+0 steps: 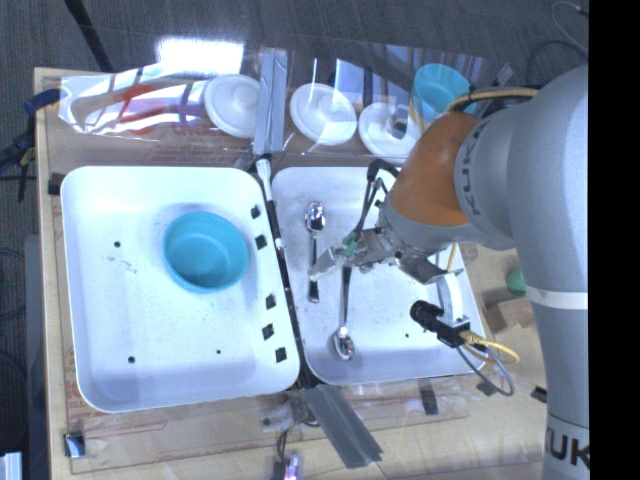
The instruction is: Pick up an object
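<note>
A blue bowl (206, 251) sits in the left bin (110, 348), a little above its middle. Two metal spoons lie in the right bin (400, 353). One spoon (314, 218) has its head toward the back and its handle running forward. The other spoon (343, 344) has its bowl near the front wall and its handle pointing back. My gripper (338, 257) hangs low over the right bin between the two handles, right at the upper end of the front spoon's handle. Nothing is visibly lifted.
The grey arm with its orange band (430, 183) covers the right bin's back right part. A black cable plug (440, 323) hangs over that bin's right side. White lids (322, 113) and a blue cup (438, 90) stand behind the bins.
</note>
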Robot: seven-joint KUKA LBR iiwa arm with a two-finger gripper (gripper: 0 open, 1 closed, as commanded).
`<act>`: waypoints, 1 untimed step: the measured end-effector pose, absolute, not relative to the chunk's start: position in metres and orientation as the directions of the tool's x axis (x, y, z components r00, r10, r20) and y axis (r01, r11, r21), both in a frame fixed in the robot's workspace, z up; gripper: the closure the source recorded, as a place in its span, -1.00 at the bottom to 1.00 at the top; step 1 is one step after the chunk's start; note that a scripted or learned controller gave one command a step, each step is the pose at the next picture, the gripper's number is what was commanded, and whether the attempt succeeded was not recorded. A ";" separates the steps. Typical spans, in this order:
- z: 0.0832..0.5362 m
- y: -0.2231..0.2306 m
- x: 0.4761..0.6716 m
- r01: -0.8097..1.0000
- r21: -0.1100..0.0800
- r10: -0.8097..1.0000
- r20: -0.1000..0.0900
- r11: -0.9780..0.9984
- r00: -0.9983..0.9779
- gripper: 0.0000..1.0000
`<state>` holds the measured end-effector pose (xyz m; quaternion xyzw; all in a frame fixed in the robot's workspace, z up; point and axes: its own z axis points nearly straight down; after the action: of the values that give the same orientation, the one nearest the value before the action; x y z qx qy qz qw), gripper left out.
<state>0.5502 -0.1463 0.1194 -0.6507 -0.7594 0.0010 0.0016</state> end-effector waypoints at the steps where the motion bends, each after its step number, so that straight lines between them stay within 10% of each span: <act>1: 0.091 -0.160 0.527 0.965 -0.002 0.965 0.002 0.263 -0.263 -1.00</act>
<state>0.5268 -0.1604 0.0914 -0.6068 -0.7948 0.0001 0.0013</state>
